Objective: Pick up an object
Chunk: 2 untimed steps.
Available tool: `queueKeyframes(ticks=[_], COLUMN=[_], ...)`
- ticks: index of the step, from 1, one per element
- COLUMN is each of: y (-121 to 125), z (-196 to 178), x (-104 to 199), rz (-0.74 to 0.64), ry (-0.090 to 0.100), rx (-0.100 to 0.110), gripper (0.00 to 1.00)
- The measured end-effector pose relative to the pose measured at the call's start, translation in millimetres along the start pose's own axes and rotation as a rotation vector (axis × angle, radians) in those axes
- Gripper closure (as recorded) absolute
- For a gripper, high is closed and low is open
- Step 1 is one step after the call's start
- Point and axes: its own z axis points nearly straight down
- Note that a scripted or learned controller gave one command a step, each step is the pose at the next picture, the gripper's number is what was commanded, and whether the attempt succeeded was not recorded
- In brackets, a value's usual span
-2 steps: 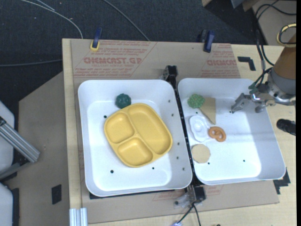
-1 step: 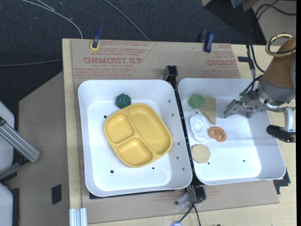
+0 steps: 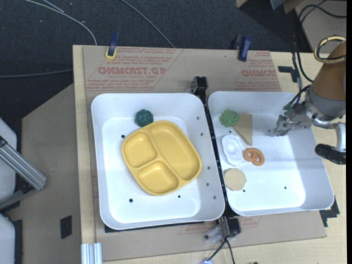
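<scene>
Arm (image 3: pixel 330 87) reaches in over the right bin (image 3: pixel 286 191); jaws (image 3: pixel 283 124) low near its upper wall, their state seemingly indiscernible.

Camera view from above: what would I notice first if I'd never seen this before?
The big yellow divided plate lies in the left bin, with a dark green lump just beyond it. In the right bin, toy foods cluster along the left side, including a pretzel, while the gripper hangs farther right.
</scene>
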Motion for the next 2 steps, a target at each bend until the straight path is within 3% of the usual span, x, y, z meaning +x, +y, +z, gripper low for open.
queueKeyframes(ticks=[2], y=[10.1], z=[-127.2], x=[2.8], rz=[0.003], ry=[-0.006], rx=[-0.008], gripper=[1.0])
